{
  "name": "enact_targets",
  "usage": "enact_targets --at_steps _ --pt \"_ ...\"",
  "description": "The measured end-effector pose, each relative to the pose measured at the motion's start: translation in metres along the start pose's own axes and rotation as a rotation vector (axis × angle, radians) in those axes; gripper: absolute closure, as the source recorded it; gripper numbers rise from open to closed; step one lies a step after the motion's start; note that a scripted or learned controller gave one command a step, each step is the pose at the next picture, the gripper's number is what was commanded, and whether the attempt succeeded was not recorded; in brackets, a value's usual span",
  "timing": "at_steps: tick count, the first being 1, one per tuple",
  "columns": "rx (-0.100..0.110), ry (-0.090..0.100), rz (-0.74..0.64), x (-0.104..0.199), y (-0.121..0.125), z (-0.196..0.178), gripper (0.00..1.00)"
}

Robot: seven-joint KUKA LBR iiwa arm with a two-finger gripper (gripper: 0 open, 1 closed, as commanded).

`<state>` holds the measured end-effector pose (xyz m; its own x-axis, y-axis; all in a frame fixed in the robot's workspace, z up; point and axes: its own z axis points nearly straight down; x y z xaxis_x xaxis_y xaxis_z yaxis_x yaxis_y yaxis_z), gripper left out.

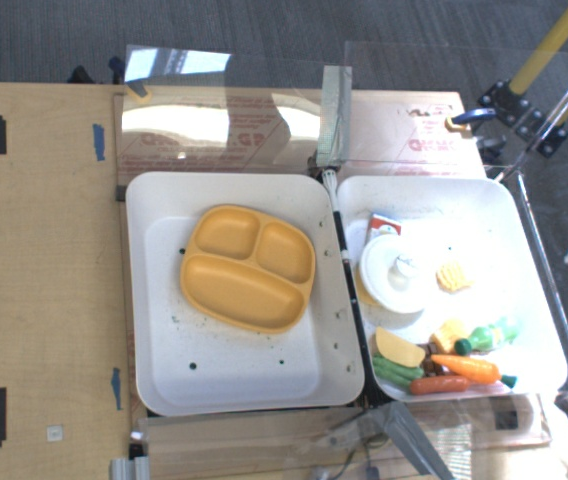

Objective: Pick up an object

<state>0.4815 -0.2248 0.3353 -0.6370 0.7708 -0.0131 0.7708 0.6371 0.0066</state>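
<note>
The right bin (524, 268) holds several small toy foods. A white round lid-like dish (396, 276) lies near its left side, with a red and white carton (383, 227) just behind it. A small yellow ridged piece (453, 277) sits to the right of the dish. Along the front edge lie an orange carrot (464, 368), a red sausage-like piece (437, 386), a green vegetable (396, 372), a yellow wedge (399, 348) and a green-topped piece (484, 339). The left bin (154, 298) holds a yellow divided plate (248, 267).
Clear plastic walls (224, 133) stand behind both bins, with a grey post (335, 118) between them. A yellow pole with black clamps (529, 83) rises at the upper right. Brown cardboard (39, 268) covers the bench to the left.
</note>
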Motion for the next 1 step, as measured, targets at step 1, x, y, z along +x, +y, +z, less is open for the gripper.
enact_targets --at_steps 1 --pt "0.008 0.021 -0.116 0.0214 0.0114 0.1364 1.0"
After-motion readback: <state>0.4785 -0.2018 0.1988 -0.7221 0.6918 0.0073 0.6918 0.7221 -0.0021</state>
